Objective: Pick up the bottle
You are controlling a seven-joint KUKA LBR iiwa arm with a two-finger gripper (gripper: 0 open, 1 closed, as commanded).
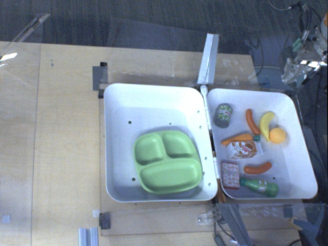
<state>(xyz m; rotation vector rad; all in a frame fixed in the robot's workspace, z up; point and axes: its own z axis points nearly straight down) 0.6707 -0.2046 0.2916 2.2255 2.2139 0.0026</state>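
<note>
- We see the bottle (260, 187) lying on its side in the food bin (307, 181), close to the bin's near wall and towards its near corner on the arm's side.
- It is green, small and round-bodied, with a glossy plastic look. One end narrows and points towards the bin's middle divider.
- We judge it light and fairly stiff, a toy-like shell that will not crush easily. Its smooth, curved skin is likely to be slippery, and it could roll away along the bin floor if nudged.
- We would take it across the widest part of the body, closing square to its long axis, not at the tapered end.
- A flat red-and-white packet (230, 174) lies just beside the narrow end, nearer the bin's divider. A red sausage (258, 167) lies a little farther in from the near wall, close enough to crowd a descent.
- Deeper in the bin lie a carrot (237, 138), a banana (266, 124), an orange ball (277, 136) and a dull grey can (223, 115). All are smooth, rounded pieces.
- The gripper (302, 68) sits beyond the bin's far corner, outside its wall and well apart from the bottle. We cannot tell whether it is spread or pressed together, as it is tangled with cables and glare.
</note>
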